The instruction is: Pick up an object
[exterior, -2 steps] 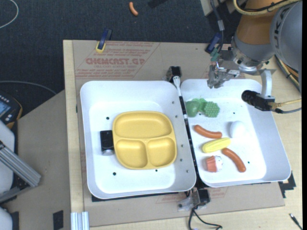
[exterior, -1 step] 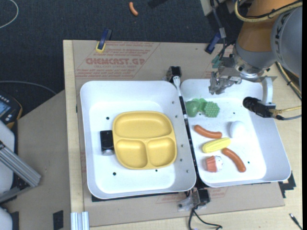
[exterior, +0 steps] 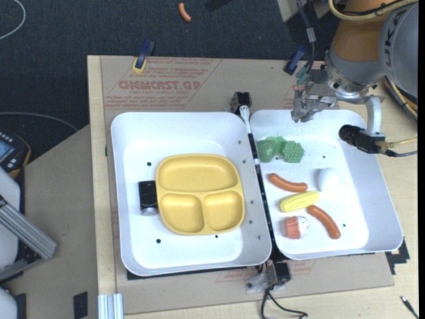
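Observation:
My gripper (exterior: 302, 114) hangs over the back edge of the right bin (exterior: 378, 198), above and to the right of a green broccoli-like toy (exterior: 279, 149). Nothing shows between its fingertips. In that bin lie a sausage (exterior: 287, 182), a yellow corn cob (exterior: 299, 201), a white egg (exterior: 327, 177), a second sausage (exterior: 324, 221) and a small red and white piece (exterior: 296, 227). All of them lie in front of the gripper, apart from it.
The left bin (exterior: 126, 151) holds a yellow divided plate (exterior: 199, 193) and a small black block (exterior: 147, 195). A black clamp (exterior: 240, 102) sits where the two bins meet at the back. The arm's black cable fitting (exterior: 358, 138) hangs over the right bin's back right.

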